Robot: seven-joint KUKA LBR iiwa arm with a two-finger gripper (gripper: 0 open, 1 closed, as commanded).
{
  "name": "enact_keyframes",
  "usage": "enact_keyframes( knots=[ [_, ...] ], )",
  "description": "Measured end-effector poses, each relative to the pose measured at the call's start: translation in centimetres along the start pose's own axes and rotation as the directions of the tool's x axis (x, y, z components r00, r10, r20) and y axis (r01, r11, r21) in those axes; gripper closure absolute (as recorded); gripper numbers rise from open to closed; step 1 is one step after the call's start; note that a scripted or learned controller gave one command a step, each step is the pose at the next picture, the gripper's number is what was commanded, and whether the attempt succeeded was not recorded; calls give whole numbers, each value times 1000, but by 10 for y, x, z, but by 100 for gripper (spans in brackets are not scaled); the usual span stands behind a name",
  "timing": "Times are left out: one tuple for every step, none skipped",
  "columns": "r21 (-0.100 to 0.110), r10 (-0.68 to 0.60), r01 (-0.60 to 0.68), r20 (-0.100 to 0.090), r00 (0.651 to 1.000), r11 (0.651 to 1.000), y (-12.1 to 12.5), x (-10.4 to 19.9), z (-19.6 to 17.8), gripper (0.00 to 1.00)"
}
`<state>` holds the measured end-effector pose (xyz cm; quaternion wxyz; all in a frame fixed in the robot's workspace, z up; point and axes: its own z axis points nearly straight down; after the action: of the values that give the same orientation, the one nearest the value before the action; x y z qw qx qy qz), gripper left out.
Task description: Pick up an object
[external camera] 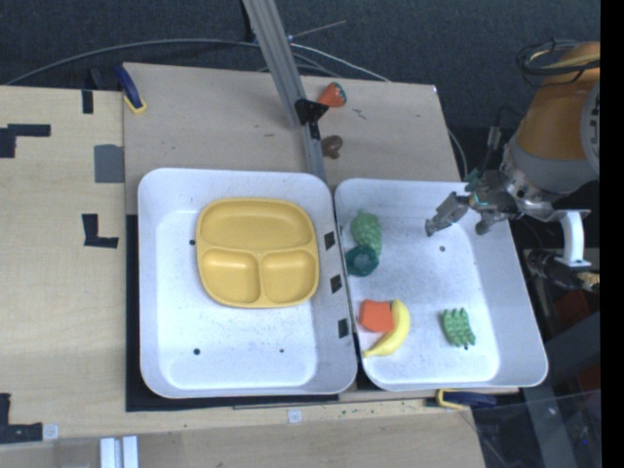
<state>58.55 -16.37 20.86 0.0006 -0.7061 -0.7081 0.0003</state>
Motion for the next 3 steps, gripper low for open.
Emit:
enact_keyframes(
  knots=[
    [0,0,0,0,1000,1000,0,0,0,0],
    [6,1,-1,0,1000,1000,5,3,63,0],
    [6,1,-1,0,1000,1000,3,4,117,0]
  ],
)
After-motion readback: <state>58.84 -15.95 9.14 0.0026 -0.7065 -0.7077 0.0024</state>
